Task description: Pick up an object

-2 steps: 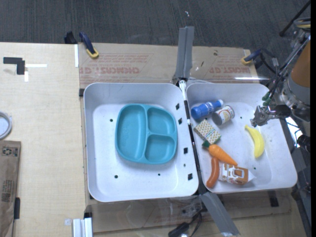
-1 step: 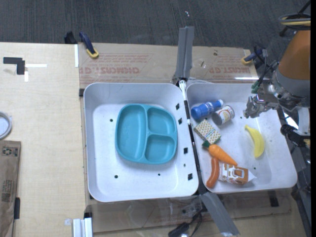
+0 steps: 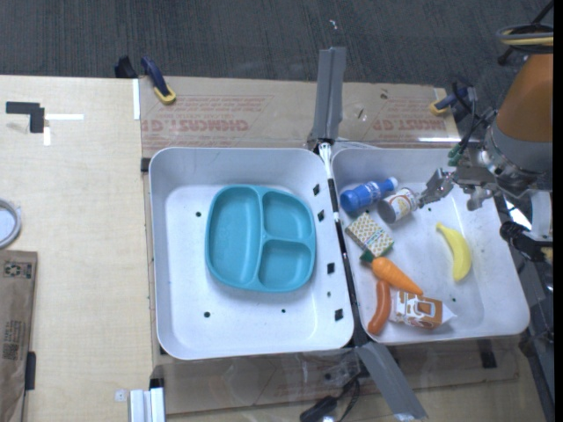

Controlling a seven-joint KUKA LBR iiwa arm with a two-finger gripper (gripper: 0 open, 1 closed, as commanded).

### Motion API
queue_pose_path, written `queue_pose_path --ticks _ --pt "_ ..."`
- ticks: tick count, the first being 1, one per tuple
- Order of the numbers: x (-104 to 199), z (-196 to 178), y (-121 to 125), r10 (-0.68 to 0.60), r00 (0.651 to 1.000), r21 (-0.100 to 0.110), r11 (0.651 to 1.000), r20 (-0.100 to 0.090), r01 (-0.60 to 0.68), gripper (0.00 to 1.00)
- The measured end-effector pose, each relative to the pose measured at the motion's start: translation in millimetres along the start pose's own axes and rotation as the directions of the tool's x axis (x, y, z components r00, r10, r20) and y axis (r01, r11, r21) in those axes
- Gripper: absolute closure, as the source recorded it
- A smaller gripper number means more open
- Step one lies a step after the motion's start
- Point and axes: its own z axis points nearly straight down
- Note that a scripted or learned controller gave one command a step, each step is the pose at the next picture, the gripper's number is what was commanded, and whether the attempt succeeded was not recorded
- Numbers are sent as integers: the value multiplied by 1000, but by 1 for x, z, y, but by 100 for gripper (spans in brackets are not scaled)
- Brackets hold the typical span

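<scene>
Claw [image 3: 450, 185] over right bin [image 3: 493, 323], grip state unclear; one bottle [image 3: 364, 194], one can [image 3: 398, 207], one banana [image 3: 456, 251], one carrot [image 3: 395, 275]; one plate [image 3: 260, 237] left.

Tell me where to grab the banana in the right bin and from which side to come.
Grip the banana across its middle, coming straight down from above. It lies flat and apart from the other items, running roughly top to bottom in the view, so the fingers should probably close across its narrow width, left to right.
</scene>
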Motion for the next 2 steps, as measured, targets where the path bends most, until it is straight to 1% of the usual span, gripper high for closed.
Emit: queue_pose_path --ticks 1,2 --pt "-24 96 -27 -45 999 -4 999 0 45 0" --pt "-25 88 -27 -45 999 -2 999 0 45 100"
